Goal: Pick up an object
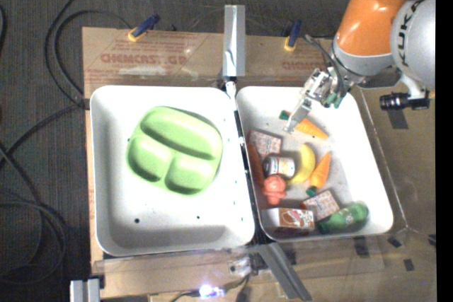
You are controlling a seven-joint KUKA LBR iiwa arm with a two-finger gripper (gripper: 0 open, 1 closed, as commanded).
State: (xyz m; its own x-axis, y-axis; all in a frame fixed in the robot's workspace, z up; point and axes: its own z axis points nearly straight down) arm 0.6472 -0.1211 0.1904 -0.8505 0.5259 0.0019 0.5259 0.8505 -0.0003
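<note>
My gripper [311,107] hangs over the far part of the right bin [374,152], open, with nothing between its fingers. An orange wedge [311,129] lies just below it. Nearer the front of that bin lie a yellow banana [306,160], a small carrot [320,170], a silver can [279,166], a pink-red toy [274,185], two patterned packets [265,143] [322,204], a brown carton [290,218] and a green bottle-shaped thing [345,217]. In the left bin [113,223] sits a large green lumpy object [175,150].
A metal post [234,39] rises at the back between the two bins. Blue-and-yellow clamps [143,27] [291,34] hold the cardboard backing. The arm's orange band [371,25] looms over the back right corner. Cables run across the floor on the left.
</note>
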